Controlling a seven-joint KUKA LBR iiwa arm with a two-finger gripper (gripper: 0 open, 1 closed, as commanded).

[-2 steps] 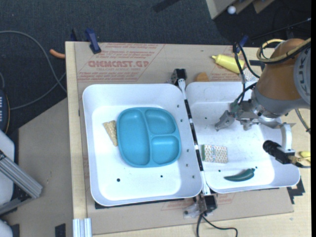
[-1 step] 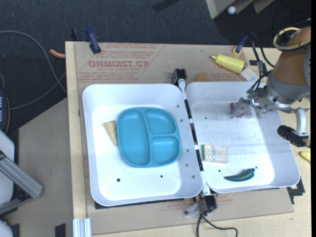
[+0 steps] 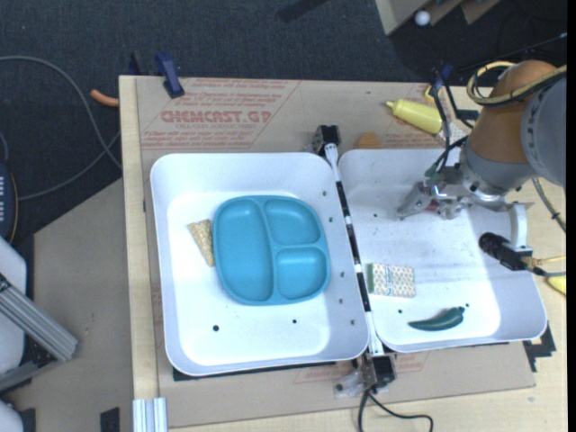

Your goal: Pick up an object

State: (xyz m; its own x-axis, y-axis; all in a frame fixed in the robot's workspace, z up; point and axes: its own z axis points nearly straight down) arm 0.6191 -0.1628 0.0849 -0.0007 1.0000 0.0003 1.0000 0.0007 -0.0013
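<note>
Nearest me in the right bin (image 3: 513, 318) lies a dark green pepper (image 3: 438, 319), close to the near rim. Just beyond it, by the divider, sits a small patterned packet (image 3: 392, 280). In the left bin (image 3: 171, 241) a blue divided plate (image 3: 271, 247) fills the middle, with a tan cracker-like piece (image 3: 202, 236) touching its left edge. Farther back in the right bin, my gripper (image 3: 432, 201) hangs low over the bare white floor, well apart from pepper and packet; my fingers stand apart, holding nothing. A yellow piece (image 3: 416, 113) lies on the bench beyond.
</note>
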